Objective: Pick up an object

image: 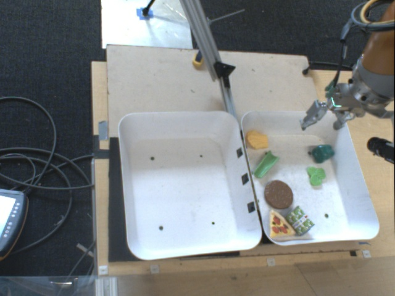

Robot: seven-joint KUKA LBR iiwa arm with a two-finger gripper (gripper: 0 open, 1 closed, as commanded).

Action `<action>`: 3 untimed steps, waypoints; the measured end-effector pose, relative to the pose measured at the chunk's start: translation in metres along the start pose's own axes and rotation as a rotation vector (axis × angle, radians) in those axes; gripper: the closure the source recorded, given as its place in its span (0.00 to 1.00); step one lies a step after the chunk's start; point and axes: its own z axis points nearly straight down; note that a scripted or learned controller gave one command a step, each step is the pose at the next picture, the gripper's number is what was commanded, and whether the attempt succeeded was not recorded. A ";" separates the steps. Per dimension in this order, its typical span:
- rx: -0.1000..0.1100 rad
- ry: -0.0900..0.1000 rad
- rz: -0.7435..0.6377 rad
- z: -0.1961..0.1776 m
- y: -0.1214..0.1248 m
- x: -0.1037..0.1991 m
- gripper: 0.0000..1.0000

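My gripper [326,119] hangs over the far right part of the right bin [358,184], fingers [310,117] spread open with nothing between them. Below it lie a dark teal piece [322,153] and a bright green piece [316,176]. Further left are a yellow-orange piece [257,140] and a green wedge [266,164]. A brown round disc [279,194] lies mid-bin. A pizza-slice toy [280,225] and a green patterned packet [300,220] rest near the front wall.
The left bin [185,184] sits beside the right one, the two sharing a middle edge with black clips [244,179]. A slanted grey pole [203,32] crosses the back. Cables [43,165] and a tablet [9,217] lie on the floor at left.
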 end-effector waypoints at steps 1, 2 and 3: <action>-0.004 -0.001 0.000 -0.002 0.001 0.000 0.00; 0.002 0.000 0.003 0.060 0.004 0.001 0.00; 0.002 0.000 0.003 0.122 0.007 0.003 0.00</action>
